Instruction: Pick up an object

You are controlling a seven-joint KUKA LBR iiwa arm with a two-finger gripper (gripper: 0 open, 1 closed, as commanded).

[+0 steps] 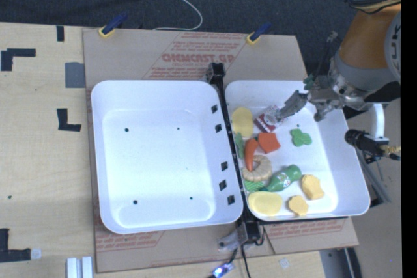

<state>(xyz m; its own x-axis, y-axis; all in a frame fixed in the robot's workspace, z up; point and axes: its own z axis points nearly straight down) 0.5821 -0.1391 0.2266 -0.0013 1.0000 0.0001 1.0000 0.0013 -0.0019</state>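
- A yellow disc [265, 203] and orange lumps [312, 187] lay at the right bin's [344, 159] near edge.
- At twelve o'clock from them, the gripper [276, 114] touched a red-white item [265, 122]; finger opening: could not tell.
- The left bin [104, 140] sat at nine o'clock.

My claw [272, 117] hangs low over the right bin [345, 166], just above a red-and-white item [266, 122]. Small toy foods [270, 172] crowd the bin's left side.
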